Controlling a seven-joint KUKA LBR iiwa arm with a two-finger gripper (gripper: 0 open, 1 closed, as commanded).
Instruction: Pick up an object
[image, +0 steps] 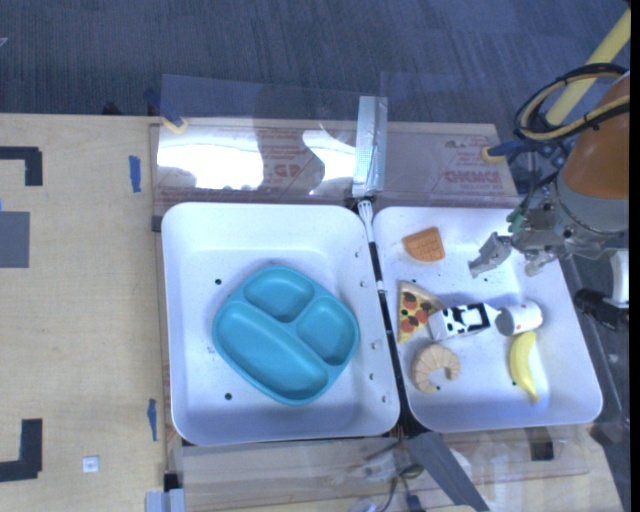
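Two shallow white bins sit side by side on the wooden counter (80, 330). The left bin (190, 250) holds a turquoise divided plate (285, 332) with three compartments, lying roughly in the middle of the bin.

The right bin (580, 390) holds the loose objects. An orange toy piece (424, 244) lies near the bin's far left corner. Below it, against the left wall, lies a pizza slice toy (412, 309) with dark and red spots. Just beside the slice, to its right, is a black-and-white toy (465, 320), and next to that a small white cylinder (522, 320) lies on its side. A yellow banana (526, 366) lies just below the cylinder, pointing toward the near edge. A tan, ridged shrimp-like toy (436, 366) sits below the pizza slice.

The gripper (512, 252) hangs over the far right part of the right bin, above the objects and apart from all of them; its two fingers are spread, with nothing between them.

Behind the bins stands a clear panel (260, 160) over cardboard with reddish printing, too blurred and glare-washed to read. Blue tape marks (134, 173) sit on the counter to the left.
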